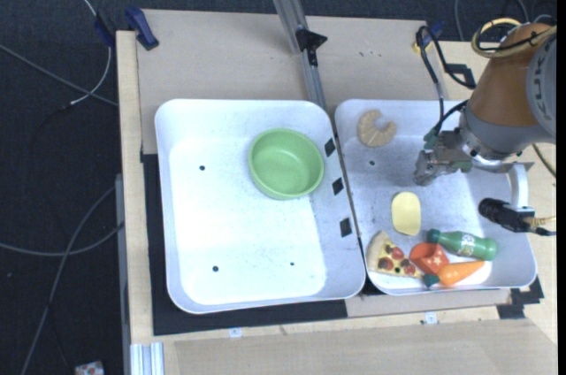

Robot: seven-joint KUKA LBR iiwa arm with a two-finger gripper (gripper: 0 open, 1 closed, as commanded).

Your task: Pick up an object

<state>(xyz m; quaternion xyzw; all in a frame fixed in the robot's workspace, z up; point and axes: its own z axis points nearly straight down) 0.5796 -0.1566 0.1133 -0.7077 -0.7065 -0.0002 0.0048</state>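
My gripper (pixel 431 170) hangs low over the middle of the right bin (pixel 371 163). A pale yellow oval piece (pixel 406 212) lies just below and left of it, apart from it. A tan croissant-shaped piece (pixel 377 128) sits at the bin's far left. Along the bin's near edge lie a pizza slice (pixel 390 256), a red pepper (pixel 428 258), a green bottle (pixel 463 244) and an orange carrot (pixel 458 273).
The left bin (pixel 221 223) holds a green bowl (pixel 286 163) near its far right side. A slanted metal pole (pixel 292 6) crosses the back of the bench between the bins.
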